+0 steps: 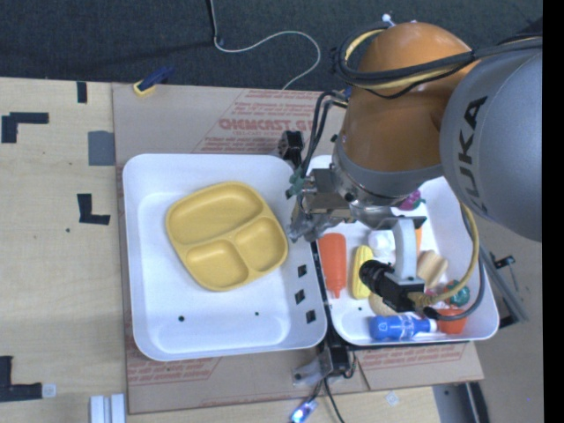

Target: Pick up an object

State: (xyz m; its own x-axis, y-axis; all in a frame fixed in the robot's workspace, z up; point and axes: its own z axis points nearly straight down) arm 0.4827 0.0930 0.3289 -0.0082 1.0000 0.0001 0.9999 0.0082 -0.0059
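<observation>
At the left edge of the right bin (480,329), close against the wall it shares with its neighbour, lies an orange carrot (332,264). Its long axis runs near to far, almost parallel to that wall, with the blunt, broader end pointing far and the narrower end pointing near. Just beyond that far end and a little to the left hangs the gripper (306,211), over the seam between the two bins and not visibly touching the carrot; whether it is spread or closed cannot be told, since the wrist body covers its tip. The arm (401,95) comes in from the right, its grey link high at the right side and its orange band bulging over the far half of the right bin, with the wrist turned down toward the seam. To the right of the carrot is a small yellow piece (360,270), then a white piece (402,243) and a tan one (430,266), all packed close together. A blue bottle (401,328) lies crosswise along the near wall, with an orange-red item (452,321) just to its right. The left bin (141,236) holds a yellow divided plate (226,234), set at a slant, well apart from the carrot. Both bins rest on a cardboard sheet (256,122).
</observation>
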